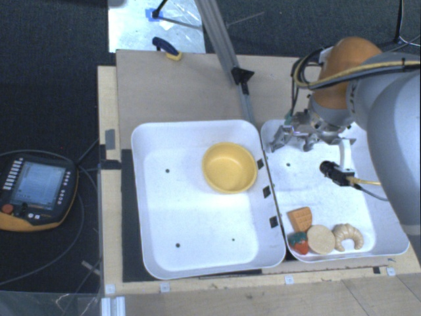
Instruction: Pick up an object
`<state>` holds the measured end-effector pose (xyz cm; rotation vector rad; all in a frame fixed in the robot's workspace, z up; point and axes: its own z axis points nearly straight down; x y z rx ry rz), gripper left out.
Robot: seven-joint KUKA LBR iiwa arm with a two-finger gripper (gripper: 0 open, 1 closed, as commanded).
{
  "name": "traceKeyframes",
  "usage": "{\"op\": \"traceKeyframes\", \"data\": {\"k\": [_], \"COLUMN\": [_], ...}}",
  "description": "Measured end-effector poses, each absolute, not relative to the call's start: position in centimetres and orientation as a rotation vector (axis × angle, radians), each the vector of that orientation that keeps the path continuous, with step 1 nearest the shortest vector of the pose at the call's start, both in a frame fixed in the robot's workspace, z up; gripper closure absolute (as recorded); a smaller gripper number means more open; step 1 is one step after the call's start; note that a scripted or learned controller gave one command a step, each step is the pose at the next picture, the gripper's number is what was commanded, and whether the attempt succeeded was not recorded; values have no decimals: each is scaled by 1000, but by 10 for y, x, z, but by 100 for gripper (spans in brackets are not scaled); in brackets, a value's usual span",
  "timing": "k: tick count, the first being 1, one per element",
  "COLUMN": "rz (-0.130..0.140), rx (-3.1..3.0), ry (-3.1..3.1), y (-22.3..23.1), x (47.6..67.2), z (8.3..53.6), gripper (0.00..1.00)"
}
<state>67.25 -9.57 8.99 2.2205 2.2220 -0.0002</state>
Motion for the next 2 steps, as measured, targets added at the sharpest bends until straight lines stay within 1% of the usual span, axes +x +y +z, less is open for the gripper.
{"op": "traceKeyframes", "data": {"k": [1, 2], "rz": [2, 4], "rx": [2219, 2219], "ry": [2220, 2219], "y": [-96, -96], "x": [673, 669], "z": [102, 146], "gripper": [100, 100]}}
